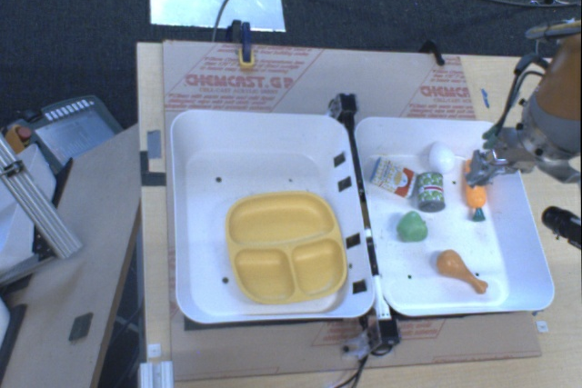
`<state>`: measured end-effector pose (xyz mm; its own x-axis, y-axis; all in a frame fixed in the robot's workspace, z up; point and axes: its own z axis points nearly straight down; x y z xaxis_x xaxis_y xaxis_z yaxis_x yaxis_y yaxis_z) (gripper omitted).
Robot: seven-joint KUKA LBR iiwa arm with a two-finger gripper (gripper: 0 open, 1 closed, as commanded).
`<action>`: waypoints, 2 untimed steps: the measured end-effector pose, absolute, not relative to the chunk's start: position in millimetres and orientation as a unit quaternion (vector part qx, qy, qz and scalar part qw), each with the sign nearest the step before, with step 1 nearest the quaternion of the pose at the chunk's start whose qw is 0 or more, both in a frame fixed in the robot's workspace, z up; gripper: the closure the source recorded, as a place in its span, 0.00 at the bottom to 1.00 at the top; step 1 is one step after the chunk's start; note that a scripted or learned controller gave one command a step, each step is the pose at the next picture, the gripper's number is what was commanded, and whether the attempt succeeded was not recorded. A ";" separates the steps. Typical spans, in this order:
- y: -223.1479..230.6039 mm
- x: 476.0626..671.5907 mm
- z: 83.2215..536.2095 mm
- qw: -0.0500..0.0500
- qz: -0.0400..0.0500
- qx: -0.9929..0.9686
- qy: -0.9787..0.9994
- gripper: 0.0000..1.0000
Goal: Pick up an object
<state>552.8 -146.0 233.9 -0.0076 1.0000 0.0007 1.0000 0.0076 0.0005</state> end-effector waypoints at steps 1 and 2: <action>-101.2 543.0 233.0 0.000 -0.001 -0.704 -0.710 1.00; -51.4 543.5 241.4 -0.001 -0.002 -0.704 -0.711 1.00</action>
